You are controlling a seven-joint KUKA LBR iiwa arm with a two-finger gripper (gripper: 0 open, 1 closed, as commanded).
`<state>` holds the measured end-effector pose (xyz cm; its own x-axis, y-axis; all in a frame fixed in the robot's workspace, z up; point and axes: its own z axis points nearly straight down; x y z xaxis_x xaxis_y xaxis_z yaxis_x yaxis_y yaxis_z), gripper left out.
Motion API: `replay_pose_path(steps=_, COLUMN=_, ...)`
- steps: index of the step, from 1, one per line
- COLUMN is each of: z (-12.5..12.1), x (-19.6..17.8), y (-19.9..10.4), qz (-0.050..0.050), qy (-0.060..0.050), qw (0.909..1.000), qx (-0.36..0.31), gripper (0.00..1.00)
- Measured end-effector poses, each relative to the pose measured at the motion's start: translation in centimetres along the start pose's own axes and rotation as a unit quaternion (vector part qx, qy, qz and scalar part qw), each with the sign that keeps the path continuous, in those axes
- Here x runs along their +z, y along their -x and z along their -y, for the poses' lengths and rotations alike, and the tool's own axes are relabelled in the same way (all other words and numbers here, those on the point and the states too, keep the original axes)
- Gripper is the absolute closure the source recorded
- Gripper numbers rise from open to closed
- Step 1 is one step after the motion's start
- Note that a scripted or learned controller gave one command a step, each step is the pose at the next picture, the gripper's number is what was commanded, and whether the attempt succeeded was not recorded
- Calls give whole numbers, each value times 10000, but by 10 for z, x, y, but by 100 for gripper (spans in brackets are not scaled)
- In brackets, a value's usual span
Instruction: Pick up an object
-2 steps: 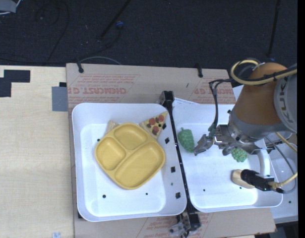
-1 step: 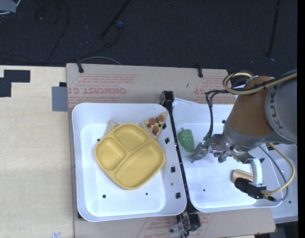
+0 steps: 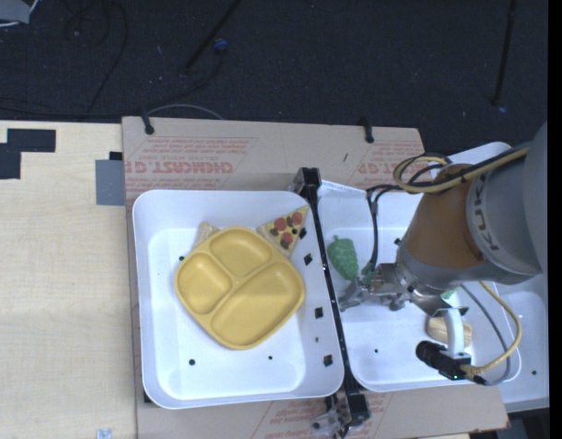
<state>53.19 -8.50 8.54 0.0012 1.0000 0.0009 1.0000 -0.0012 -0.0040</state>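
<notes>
The grey arm with its orange band reaches in from the right and hangs low over the right-hand shallow white bin (image 3: 381, 378), its two-finger gripper (image 3: 358, 291) close to the bin's left wall. How far the gripper is open cannot be told at this slant, and nothing is seen in its hold. The nearest candidate is a small green leaf-shaped soft toy (image 3: 343, 255), lying just up and left of the gripper, its long axis roughly along the divider. A yellow three-compartment plastic plate (image 3: 241, 286) and a toy pizza slice (image 3: 287, 229) lie in the left-hand white bin (image 3: 162, 337), farther off across the divider.
</notes>
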Motion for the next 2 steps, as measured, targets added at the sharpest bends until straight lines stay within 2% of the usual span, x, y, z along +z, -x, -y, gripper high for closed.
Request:
replay_pose_path(steps=1, z=-1, x=-13, y=1, qz=-2, qy=5, qw=10000, qx=25, gripper=100)
replay_pose_path(steps=2, z=3, x=-56, y=4, qz=4, qy=20, qw=10000, qx=19, gripper=100)
